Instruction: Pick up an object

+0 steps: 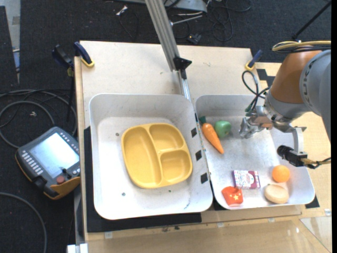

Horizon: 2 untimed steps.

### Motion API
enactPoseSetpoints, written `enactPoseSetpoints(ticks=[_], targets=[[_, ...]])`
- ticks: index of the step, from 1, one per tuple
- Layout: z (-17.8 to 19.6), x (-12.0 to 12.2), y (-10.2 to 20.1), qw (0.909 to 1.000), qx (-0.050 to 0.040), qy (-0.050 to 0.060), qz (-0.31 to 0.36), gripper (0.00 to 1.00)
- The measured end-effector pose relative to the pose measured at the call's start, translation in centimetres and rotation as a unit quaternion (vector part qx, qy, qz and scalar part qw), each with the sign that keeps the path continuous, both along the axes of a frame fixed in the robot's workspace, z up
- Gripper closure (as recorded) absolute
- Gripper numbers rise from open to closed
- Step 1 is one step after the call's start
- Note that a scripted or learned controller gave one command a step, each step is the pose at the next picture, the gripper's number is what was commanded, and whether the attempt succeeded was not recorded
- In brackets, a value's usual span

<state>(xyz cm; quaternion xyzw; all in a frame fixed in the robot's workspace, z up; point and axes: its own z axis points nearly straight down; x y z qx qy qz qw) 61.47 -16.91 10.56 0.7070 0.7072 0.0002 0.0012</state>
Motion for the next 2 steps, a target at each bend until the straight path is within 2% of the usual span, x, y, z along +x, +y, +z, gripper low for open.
enactPoseSetpoints(ticks=[1, 2], targets=[[4.7, 0.6, 0.8, 1.0000, 0.0000, -0.002, 0.001, 1.00], [11.0, 1.3, 1.1, 1.0000, -0.0006, -0.003, 0.002, 1.00]])
